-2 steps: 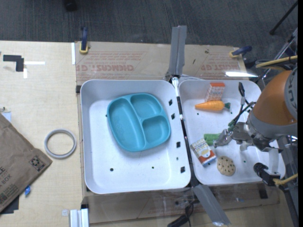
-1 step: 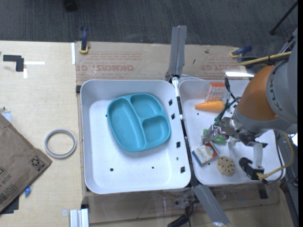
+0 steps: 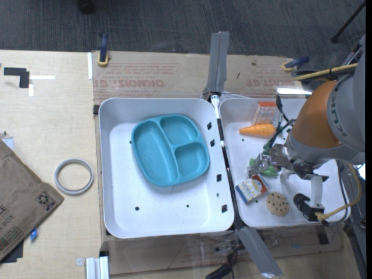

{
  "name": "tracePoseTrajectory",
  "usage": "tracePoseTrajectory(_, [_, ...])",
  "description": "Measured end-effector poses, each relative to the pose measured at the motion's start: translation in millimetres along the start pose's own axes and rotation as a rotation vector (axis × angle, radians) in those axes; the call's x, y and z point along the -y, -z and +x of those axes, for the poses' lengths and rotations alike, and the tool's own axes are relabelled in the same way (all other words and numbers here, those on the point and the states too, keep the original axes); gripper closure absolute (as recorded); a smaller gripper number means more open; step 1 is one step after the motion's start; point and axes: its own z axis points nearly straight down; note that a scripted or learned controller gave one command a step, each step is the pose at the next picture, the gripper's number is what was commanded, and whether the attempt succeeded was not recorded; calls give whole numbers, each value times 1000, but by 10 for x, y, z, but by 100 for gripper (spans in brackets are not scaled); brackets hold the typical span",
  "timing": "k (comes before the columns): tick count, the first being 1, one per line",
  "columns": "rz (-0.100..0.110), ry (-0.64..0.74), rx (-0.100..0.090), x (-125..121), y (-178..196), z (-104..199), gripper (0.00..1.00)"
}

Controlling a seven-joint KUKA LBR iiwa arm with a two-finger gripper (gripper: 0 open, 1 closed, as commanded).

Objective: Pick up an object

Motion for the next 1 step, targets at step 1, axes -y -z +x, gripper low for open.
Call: tracePoseTrajectory(1, [2, 1, 1, 5, 81, -7, 100])
